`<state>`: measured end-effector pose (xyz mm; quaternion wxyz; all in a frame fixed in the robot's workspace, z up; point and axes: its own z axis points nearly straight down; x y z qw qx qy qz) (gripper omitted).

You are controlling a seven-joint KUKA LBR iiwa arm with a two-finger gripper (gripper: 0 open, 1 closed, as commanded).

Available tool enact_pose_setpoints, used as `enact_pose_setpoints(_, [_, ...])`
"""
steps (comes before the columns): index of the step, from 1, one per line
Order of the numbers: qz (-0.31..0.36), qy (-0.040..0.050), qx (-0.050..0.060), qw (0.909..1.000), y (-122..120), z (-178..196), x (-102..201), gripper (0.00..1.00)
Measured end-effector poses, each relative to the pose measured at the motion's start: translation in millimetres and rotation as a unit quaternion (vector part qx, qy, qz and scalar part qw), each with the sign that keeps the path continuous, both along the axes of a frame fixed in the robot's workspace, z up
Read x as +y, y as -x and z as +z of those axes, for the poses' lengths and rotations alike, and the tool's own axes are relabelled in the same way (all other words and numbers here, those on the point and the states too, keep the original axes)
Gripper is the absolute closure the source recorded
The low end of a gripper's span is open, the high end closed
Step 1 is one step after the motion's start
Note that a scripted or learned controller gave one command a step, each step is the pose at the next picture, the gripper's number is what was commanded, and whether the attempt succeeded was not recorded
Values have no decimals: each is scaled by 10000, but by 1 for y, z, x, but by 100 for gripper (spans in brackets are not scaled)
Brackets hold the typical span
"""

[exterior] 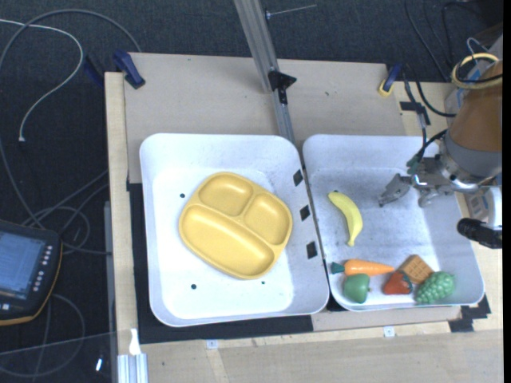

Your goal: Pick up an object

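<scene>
Two white bins sit side by side on the bench.
- Left bin: holds a yellow plate with three compartments, nothing on it.
- Right bin: holds every pickable item.
- Arm: reaches in from the right.
- Gripper: fingers spread wide, nothing between them, hovering over bare floor in the upper part of the right bin.
- Banana: lies alone just left of the gripper; likely the easiest target.
- Carrot, broccoli, green pepper, cracker, strawberry: crowded at the near edge.

Advice: shift left, straddle the banana across its narrow width, descend fully, then close.
</scene>
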<state>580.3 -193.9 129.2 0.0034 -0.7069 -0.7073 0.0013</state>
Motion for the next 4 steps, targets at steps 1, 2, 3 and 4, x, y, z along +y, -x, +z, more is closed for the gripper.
enact_pose_setpoints(1, [5, 9, -38, 10000, -2, 14, 0, 100])
enact_pose_setpoints(2, [9, 28, -77, 10000, -6, 79, 2, 100])
enact_pose_setpoints(3, [6, 29, -78, 10000, -1, 141, 5, 100])
enact_pose_setpoints(4, [6, 22, -53, 10000, -2, 149, 5, 100])
